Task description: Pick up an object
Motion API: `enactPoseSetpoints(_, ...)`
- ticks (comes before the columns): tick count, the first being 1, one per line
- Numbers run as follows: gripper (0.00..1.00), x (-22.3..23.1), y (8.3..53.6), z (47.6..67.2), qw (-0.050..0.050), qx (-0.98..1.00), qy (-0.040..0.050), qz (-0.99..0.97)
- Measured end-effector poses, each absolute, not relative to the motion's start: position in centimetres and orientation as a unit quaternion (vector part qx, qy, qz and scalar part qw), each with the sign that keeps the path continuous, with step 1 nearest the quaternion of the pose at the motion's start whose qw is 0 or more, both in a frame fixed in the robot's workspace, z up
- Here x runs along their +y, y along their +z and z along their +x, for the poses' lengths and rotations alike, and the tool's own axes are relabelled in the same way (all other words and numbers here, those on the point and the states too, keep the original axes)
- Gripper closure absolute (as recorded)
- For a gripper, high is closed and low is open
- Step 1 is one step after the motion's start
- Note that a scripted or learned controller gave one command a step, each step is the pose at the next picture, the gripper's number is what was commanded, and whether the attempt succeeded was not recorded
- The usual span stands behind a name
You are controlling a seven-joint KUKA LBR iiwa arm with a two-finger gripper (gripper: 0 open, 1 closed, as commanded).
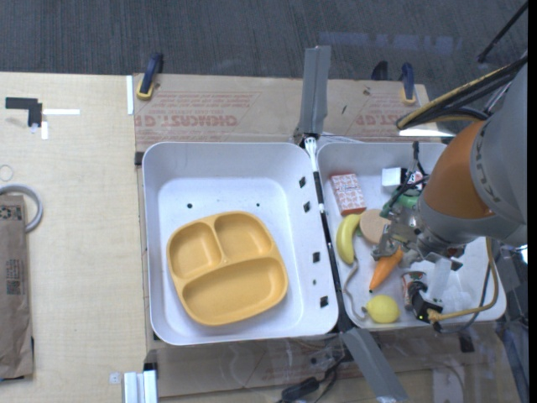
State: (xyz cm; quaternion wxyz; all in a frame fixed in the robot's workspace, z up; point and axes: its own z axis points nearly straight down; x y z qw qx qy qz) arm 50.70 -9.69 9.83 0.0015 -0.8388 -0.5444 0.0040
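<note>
Carrot, orange and tapered, lies in the right bin, slanting from its thick end near the arm down to a thin tip toward the bin's near left. The pincer hangs right over the carrot's thick end, reaching in from the right under the grey arm with its orange band. Whether its two prongs are apart or closed, and whether they have the carrot between them, I cannot tell, since the wrist hides that spot.

Just left of the carrot a yellow banana lies along the bin's left wall. A round tan disc sits between the banana and the pincer, touching or nearly touching the banana. Farther back, a small red and white box lies near the left wall. A yellow lemon rests in the near part of the bin, just beyond the carrot's tip. A small white item sits at the far side, beside the arm. Something green shows by the wrist, too hidden to name.

The left bin holds a yellow divided plate with three compartments, set in its near half. Both bins rest on the worktop; a brown paper bag lies at its left edge.
</note>
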Motion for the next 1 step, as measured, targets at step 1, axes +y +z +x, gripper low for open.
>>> enactPoseSetpoints(1, 1.00, -7.65, 19.08, 54.44, 0.000, -0.559, 0.0021, -0.829)
